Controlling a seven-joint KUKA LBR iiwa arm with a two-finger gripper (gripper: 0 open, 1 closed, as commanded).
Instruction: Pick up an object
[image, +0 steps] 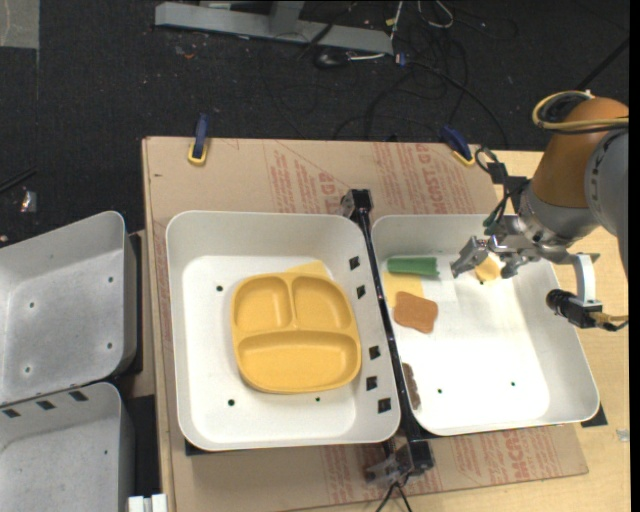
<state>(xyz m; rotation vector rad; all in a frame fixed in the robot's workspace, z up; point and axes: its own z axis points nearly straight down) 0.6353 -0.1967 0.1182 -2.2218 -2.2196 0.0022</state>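
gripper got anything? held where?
Cannot tell. The gripper is over the right bin, with a small yellow piece at its fingertips; the grasp isn't visible.

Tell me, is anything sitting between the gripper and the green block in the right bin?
Nothing visible does. The gripper hangs over the right bin, with bare white floor between it and the green block. A pale yellow piece lies just under the gripper.

The left bin (190, 260) holds a yellow divided tray (296, 334) lying flat near its middle. In the right bin (520, 400), just right of the divider between the bins, lie a green block (412, 266) and below it an orange-brown piece (416, 313) overlapping a pale yellow one (403, 297). The gripper (488, 262) hangs over the right bin's upper part, right of the green block, with a small yellow piece (487, 271) at its jaws; whether they grip it is unclear.
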